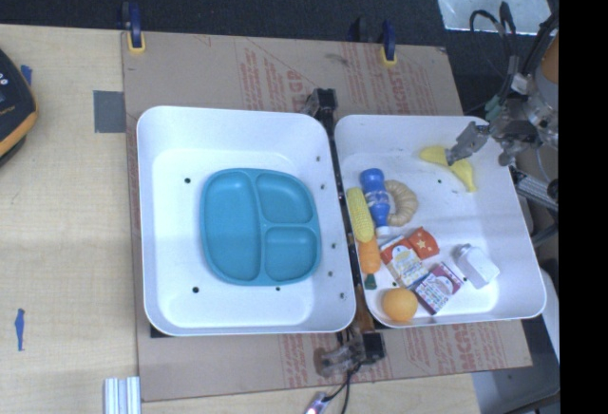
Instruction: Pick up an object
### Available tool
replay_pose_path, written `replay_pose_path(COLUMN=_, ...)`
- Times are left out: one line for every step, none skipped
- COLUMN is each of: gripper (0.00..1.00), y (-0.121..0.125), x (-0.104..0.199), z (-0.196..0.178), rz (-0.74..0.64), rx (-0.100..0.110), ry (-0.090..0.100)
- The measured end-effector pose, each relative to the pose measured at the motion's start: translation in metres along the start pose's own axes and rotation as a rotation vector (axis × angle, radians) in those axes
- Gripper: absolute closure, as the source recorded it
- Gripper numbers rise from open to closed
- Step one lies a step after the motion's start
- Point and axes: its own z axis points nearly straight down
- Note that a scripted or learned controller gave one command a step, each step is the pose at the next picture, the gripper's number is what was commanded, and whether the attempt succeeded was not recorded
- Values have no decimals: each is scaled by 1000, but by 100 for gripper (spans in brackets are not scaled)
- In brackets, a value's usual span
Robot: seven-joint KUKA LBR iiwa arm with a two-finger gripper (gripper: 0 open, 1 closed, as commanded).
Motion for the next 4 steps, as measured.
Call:
replay_pose_path(gripper=0, y=6, x=38, z=95, rz=-1, rx=2, ry=0)
replay_pose_path(gripper=0, y=-9, x=59, z=132, rz=-1, rx=1, ry=-1)
replay_pose_path(gripper=100, y=-9, x=57, z=121, rz=-4, rx=2, ry=-2)
replay_pose_path(gripper=100, y=-10, x=131, z=31, rz=0, rx=-1, ry=1)
